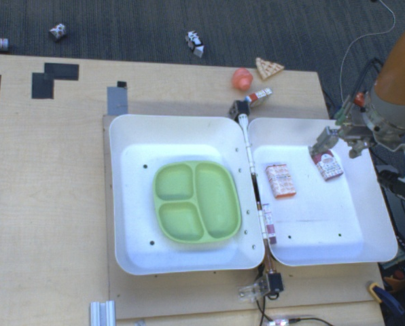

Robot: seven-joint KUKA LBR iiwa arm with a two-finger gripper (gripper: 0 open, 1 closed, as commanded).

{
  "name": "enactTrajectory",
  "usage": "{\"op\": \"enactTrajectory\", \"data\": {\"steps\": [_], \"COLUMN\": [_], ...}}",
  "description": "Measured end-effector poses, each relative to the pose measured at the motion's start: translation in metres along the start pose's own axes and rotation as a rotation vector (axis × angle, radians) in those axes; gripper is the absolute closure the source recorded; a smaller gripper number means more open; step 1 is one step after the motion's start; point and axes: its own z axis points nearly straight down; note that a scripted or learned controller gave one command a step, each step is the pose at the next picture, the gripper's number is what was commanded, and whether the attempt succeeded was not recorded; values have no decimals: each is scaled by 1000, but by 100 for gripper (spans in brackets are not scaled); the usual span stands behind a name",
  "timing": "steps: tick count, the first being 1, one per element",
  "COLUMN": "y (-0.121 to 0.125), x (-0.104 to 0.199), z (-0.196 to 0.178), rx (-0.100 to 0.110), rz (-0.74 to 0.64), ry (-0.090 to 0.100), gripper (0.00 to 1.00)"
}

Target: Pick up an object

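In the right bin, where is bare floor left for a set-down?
The right bin has bare floor along its near half, below the orange-white packet and the red packet. A narrow bare strip lies between the two packets. The far right corner is crowded by the tool over the red packet.

Tool (pixel 339 140) above red packet (pixel 328 165), right bin (pixel 365 243)
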Motion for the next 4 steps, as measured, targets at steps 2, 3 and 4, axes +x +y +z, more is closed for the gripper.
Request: {"op": "enactTrajectory", "data": {"steps": [2,3,4], "y": [-71,-93,-92], "x": [-22,-79,-31], "z": [154,125,154], "rx": [-4,-1,-5], "rz": [3,3,2], "ry": [-2,-2,-3], "gripper": [0,0,0]}}
